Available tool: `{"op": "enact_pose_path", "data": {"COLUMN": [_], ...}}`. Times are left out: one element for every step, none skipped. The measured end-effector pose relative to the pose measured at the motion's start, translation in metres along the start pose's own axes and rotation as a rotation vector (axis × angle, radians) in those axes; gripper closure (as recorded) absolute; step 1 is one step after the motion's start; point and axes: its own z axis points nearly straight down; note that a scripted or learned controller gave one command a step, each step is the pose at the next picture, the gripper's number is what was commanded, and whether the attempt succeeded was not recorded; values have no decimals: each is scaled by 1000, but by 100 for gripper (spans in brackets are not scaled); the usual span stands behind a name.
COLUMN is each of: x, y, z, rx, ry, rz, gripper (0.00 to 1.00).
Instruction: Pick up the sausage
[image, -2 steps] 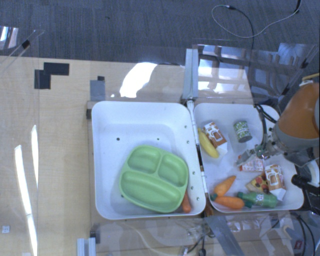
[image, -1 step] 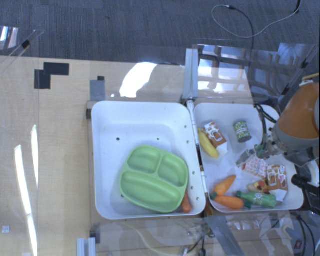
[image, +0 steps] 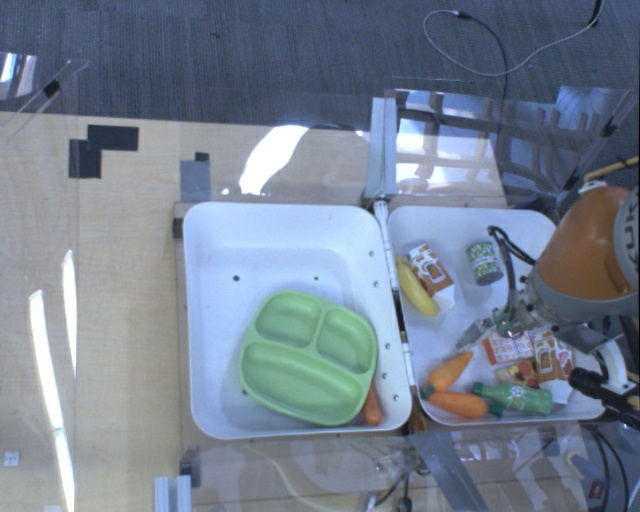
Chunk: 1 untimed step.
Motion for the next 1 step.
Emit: {"op": "enact_pose_path", "data": {"x": [1], "y": [47], "z": [1], "rx": [2], "ry": [3], "rz": [124], "gripper": [0]}}
